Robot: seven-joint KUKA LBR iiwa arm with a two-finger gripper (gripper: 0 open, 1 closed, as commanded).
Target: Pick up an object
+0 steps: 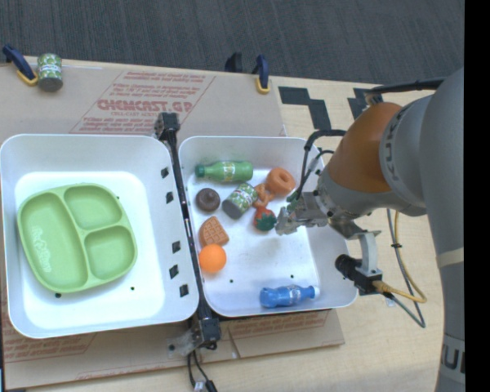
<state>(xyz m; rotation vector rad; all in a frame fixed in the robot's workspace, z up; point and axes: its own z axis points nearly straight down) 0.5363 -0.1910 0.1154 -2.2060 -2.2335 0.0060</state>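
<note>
End effector [287, 216] low in right bin [331, 300], beside small red-green toy [265, 218], likely to grab it. Grip state: cannot tell.

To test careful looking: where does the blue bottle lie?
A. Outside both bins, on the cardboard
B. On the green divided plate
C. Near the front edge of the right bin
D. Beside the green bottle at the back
C: the blue bottle lies on its side along the front wall of the right bin, apart from the other items.
</note>
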